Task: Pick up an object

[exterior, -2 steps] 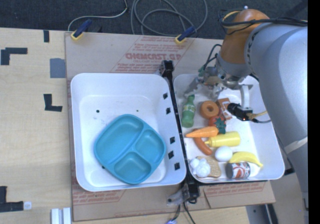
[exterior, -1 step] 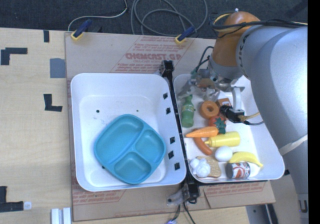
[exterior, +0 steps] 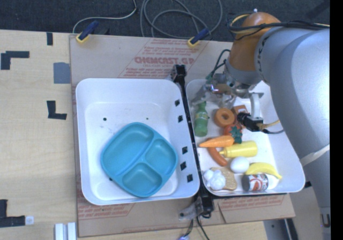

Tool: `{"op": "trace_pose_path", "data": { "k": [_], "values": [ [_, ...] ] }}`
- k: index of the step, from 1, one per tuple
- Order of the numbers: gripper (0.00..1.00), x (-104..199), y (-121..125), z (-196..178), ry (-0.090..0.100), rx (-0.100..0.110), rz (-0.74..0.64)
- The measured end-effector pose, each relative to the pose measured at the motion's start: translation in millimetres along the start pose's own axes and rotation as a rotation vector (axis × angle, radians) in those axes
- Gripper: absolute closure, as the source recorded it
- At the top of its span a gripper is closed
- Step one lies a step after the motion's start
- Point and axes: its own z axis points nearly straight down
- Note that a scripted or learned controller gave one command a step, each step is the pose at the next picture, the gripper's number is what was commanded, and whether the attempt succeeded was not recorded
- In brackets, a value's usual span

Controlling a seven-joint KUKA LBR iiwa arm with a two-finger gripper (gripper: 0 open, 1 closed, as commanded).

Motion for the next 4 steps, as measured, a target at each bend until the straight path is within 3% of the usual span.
{"op": "trace_pose_path", "data": {
  "k": [1, 2, 3, 4],
  "values": [
    [1.0, -0.1, 0.4, -10.4, -0.002, -0.001, -0.001],
    [0.0, 0.0, 0.4, -10.4, -0.001, -0.001, -0.001],
    [0.0, -14.1, -35.8, -0.6, 0.0, -0.003, 0.001],
    [0.0, -32.4, -47.2, -1.5, 0.0, -0.004, 0.0]
  ]
}}
